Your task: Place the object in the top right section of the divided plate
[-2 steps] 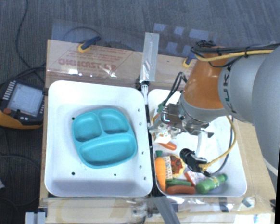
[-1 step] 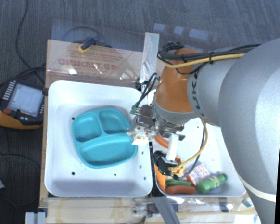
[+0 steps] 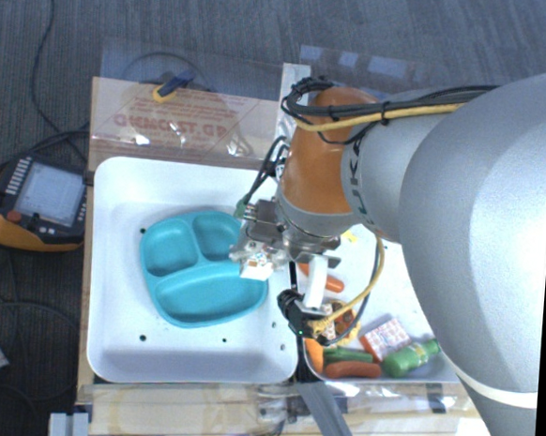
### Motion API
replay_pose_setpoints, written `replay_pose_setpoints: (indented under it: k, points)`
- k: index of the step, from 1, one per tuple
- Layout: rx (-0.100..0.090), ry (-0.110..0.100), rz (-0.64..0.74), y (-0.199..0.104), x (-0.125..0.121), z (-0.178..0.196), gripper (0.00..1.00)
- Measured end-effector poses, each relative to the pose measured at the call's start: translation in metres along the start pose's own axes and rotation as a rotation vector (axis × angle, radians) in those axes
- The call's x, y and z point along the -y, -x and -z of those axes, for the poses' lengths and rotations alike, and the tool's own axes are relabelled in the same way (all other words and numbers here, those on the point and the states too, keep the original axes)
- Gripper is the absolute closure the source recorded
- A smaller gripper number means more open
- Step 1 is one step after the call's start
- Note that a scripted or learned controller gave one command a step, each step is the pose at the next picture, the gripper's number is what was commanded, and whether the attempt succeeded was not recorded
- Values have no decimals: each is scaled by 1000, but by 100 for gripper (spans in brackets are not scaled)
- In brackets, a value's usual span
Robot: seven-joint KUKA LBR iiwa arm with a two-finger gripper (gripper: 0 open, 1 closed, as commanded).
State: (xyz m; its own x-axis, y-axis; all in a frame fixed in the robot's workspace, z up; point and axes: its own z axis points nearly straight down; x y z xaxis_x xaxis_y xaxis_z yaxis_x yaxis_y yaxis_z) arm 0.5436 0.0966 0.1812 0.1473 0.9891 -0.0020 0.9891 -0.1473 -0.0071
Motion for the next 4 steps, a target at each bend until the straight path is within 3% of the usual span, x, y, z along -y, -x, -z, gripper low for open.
replay_pose_setpoints:
  k: [1, 2, 3, 4]
  points:
    - [-5, 21, -9, -51, 16, -72, 100]
    - [-5, 15, 67, -107, 74, -47, 100]
    - [-13, 32, -149, -14, 54, -61, 100]
    - [-11, 48, -3, -106, 56, -78, 100]
